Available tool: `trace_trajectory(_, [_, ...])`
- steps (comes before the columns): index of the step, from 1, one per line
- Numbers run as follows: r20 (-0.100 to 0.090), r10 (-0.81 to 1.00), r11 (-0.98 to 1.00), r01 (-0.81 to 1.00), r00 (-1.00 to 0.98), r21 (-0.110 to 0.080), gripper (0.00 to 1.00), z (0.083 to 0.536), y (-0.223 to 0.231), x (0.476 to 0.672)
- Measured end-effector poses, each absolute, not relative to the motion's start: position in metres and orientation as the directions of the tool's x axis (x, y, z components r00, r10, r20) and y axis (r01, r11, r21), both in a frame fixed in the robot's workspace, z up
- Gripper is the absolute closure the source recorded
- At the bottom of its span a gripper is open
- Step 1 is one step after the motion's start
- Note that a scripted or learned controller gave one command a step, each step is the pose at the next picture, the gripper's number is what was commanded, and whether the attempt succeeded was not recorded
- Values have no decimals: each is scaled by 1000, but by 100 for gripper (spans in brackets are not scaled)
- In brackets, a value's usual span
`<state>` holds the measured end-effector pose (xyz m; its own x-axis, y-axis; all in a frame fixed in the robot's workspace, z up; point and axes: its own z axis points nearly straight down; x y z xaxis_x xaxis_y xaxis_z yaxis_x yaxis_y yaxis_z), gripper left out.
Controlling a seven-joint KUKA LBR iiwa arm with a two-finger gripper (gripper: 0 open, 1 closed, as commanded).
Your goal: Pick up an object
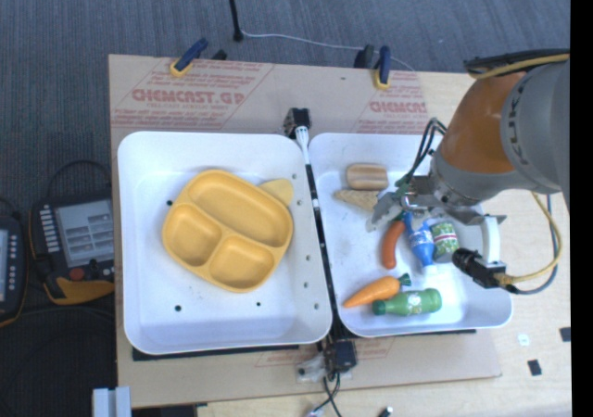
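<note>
While the gripper (405,205) hangs low over the right bin (491,318), its jaws look spread and grasp nothing that can be made out. Just beneath and near it lie a small red sausage-shaped toy (393,244) and a blue-capped bottle (421,242), close together. Nearer still sit a carrot (374,291) and a green bottle (409,303); a bread roll (366,175) lies farther off. The left bin (139,248) holds a yellow divided tray (227,228). A clean grasp probably means straddling one item alone, not two touching neighbours.
</note>
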<state>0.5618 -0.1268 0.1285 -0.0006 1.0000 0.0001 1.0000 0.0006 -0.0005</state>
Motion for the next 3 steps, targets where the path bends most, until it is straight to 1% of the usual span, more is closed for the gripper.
trace_trajectory(1, [1,1000,1,1000,-1,0,0,99,-137,549])
trace_trajectory(2, [1,1000,1,1000,-1,-2,100,108,-137,548])
trace_trajectory(3, [-1,1000,1,1000,-1,0,100,229,-94,528])
